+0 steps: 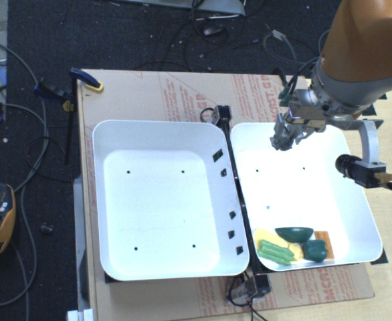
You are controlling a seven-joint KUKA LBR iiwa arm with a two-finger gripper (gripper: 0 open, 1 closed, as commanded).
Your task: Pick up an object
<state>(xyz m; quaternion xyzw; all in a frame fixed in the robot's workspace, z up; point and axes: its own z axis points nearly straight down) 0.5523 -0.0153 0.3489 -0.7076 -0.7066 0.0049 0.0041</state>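
Pincer seen above right bin's far edge, grip state not discernible, green objects crowded at its near edge, left bin beside.

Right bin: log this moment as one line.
gripper above right bin far end | holding nothing seen | green toys piled at near edge | left bin

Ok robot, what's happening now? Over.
Tool above right bin's far end, nothing seen in it. Green toys piled at near edge. Path clear.
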